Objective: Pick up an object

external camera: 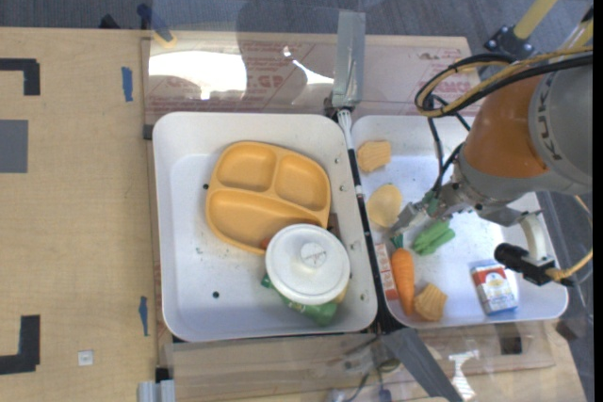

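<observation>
My gripper (423,212) hangs low over the middle of the right bin (546,311), at the end of the grey and orange arm. Just below and to its right lies a green toy vegetable (434,237), close to the gripper's tip; contact cannot be made out. A pale yellow food piece (384,204) lies just left of the gripper. An orange carrot (403,278) and a small yellow piece (431,301) rest nearer the front of the bin. Another yellow piece (374,155) sits at the bin's back left.
A small red, white and blue carton (495,287) lies at the right bin's front right. The left bin (179,202) holds an orange divided plate (268,191) and a white lidded bowl (307,262) over something green. Black cables loop above the arm.
</observation>
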Motion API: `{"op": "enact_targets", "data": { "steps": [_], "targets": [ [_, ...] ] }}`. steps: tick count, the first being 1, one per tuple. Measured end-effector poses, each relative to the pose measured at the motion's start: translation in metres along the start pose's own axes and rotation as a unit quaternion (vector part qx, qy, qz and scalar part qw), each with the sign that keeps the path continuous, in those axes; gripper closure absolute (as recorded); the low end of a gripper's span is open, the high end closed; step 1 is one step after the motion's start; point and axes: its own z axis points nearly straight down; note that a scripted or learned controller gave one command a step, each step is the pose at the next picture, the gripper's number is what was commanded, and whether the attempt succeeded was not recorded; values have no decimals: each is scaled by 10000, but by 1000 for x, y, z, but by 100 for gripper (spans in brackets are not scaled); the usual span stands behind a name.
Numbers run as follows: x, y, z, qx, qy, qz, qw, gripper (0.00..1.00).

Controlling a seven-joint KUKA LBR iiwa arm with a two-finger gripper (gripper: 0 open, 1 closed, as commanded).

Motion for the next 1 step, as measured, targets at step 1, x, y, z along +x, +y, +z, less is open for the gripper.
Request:
{"op": "enact_targets", "data": {
  "steps": [1],
  "targets": [
    [-1,2,-12,-32,-11,5,10000,100]
  ]
}}
